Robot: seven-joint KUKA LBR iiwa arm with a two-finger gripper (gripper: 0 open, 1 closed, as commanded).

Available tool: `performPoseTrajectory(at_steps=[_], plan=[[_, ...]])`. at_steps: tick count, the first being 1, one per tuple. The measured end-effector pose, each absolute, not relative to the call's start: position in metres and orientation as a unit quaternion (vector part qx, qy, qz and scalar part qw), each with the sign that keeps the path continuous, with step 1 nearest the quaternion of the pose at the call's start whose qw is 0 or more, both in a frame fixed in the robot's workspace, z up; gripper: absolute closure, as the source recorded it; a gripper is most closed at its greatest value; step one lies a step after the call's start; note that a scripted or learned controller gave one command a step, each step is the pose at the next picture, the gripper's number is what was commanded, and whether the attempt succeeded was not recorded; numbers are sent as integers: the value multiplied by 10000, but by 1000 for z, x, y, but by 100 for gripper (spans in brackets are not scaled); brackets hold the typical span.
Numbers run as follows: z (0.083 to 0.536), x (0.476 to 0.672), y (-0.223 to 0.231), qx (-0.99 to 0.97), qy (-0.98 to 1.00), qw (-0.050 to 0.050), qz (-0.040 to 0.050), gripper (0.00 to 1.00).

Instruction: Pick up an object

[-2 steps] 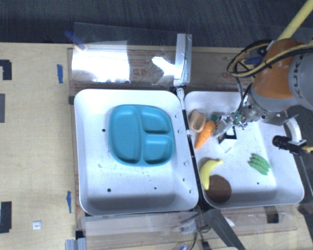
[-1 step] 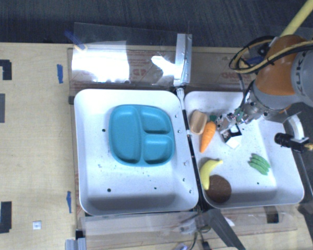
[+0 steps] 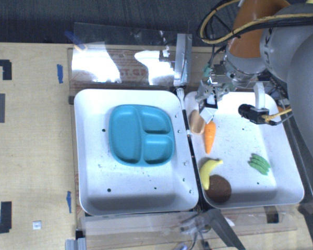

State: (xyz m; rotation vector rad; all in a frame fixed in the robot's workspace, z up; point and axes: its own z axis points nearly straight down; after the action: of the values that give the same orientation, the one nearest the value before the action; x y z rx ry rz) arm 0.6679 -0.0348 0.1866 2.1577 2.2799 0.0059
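In the right bin (image 3: 281,191) an orange carrot (image 3: 209,136) lies near the left wall, its thick end toward the back. A tan, bread-like piece (image 3: 196,123) rests just left of it. My gripper (image 3: 207,99) hangs over the bin's back left corner, right above the carrot's top and the tan piece. Nothing shows between its tips. Toward the front, a yellow banana (image 3: 207,171) lies against a brown round fruit (image 3: 218,187). A small green vegetable (image 3: 260,163) sits at the right.
The left bin (image 3: 88,191) holds a blue divided plate (image 3: 141,134). A thin wall (image 3: 190,139) separates the two bins. A clear panel (image 3: 120,61) stands behind the left bin. The grey arm (image 3: 297,51) fills the upper right.
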Motion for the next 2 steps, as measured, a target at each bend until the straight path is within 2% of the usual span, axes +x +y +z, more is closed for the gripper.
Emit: performPoseTrajectory(at_steps=[1, 2], plan=[[226, 636, -5, 6392, 7691, 0, 4, 100], [225, 634, -33, 6072, 7945, -5, -5, 100]])
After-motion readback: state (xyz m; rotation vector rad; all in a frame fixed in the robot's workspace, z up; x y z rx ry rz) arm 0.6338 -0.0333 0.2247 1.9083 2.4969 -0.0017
